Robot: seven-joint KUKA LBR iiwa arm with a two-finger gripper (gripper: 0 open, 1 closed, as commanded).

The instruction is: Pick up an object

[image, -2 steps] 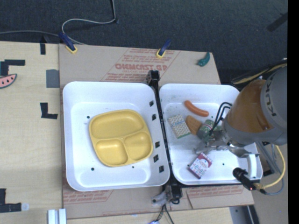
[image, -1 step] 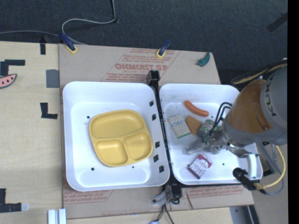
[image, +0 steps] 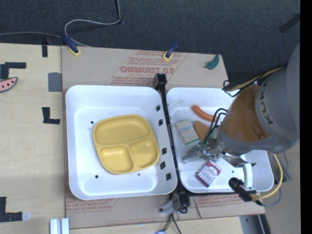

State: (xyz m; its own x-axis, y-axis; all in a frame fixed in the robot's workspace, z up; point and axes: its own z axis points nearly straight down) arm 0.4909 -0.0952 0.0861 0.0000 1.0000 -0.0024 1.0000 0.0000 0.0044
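currently noting, left to right: yellow divided tray (image: 126,144) is lying alone in the left bin (image: 80,182), well apart from the work. in the right bin (image: 265,177), a patterned packet (image: 185,130), brown piece (image: 201,128), orange carrot-like piece (image: 203,113) and red-white packet (image: 208,173) are sitting clustered. end effector (image: 201,149) is hovering low among them, likely lining up a pick; nothing visibly held, its state cannot be told.
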